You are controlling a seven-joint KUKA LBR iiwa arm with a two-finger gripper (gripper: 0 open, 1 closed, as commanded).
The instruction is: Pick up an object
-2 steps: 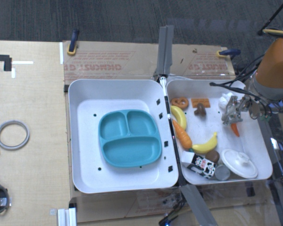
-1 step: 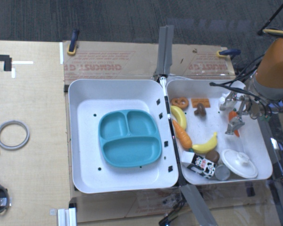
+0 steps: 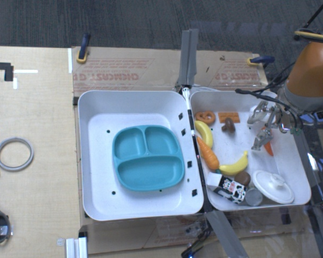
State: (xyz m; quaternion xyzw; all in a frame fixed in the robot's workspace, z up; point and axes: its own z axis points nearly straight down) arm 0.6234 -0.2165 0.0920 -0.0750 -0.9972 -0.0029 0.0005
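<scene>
My gripper [image 3: 262, 142] hangs over the upper right part of the right bin [image 3: 304, 168], pointing down toward the bin floor. A small red-orange piece [image 3: 269, 148] lies right beside its tip; contact cannot be judged. To its left in the same bin lie a pretzel [image 3: 205, 116], an orange block [image 3: 229, 116], a small brown piece [image 3: 228, 125], a carrot [image 3: 208, 152] and a banana [image 3: 234, 164]. A white lid [image 3: 273, 186] rests at the front right.
A teal divided plate [image 3: 148, 157] sits in the left bin [image 3: 91, 144]. A black-and-white box [image 3: 232, 188], a brown ball [image 3: 242, 177] and a grey disc [image 3: 253, 198] crowd the right bin's front. A grey tape ring [image 3: 13, 153] lies on the bench at left.
</scene>
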